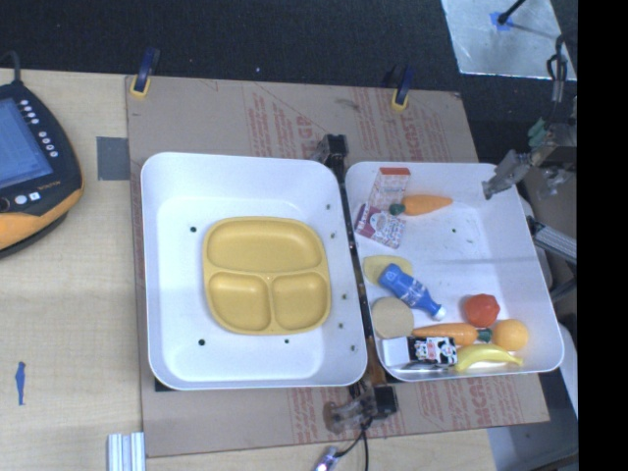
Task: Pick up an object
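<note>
Gripper (502,177) at the far right corner of the right white plastic bin (510,248), above its rim; can't tell its state. Right bin contents: orange toy carrot (427,204) beside a red-white carton (384,207) near the far edge, blue plastic bottle (411,291) mid-left, red tomato (481,309), orange round fruit (510,336) and yellow banana (486,359) at the near right corner. Left white bin (177,263) holds a yellow three-compartment plate (266,273) at its centre.

Red print on cardboard sheet (294,126) and carton (385,209): too small, illegible.
</note>
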Available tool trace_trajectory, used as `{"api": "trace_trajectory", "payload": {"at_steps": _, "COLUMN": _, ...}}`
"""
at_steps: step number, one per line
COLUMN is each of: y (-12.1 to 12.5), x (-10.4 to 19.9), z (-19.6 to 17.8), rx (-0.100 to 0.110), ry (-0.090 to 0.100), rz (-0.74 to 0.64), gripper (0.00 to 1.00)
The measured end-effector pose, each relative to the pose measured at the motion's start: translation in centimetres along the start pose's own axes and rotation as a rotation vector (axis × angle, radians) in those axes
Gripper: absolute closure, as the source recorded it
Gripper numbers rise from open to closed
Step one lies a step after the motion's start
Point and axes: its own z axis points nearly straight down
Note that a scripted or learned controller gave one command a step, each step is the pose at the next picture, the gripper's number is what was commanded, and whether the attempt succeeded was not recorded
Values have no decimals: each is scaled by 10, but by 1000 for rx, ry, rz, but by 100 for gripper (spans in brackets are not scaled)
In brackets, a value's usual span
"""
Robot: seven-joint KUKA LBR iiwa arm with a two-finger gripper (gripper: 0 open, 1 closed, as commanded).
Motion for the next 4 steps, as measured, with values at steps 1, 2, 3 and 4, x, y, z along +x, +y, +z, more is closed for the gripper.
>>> {"api": "trace_trajectory", "payload": {"at_steps": 1, "y": -98, "x": -3, "z": 134, "rx": 2, "ry": 1, "rz": -1, "gripper": 0}}
{"api": "trace_trajectory", "payload": {"at_steps": 2, "y": -117, "x": 13, "z": 190, "rx": 0, "ry": 1, "rz": -3, "gripper": 0}}
{"api": "trace_trajectory", "payload": {"at_steps": 3, "y": -116, "x": 12, "z": 179, "rx": 0, "ry": 0, "rz": -8, "gripper": 100}}
{"api": "trace_trajectory", "payload": {"at_steps": 4, "y": -116, "x": 12, "z": 179, "rx": 0, "ry": 0, "rz": -7, "gripper": 0}}
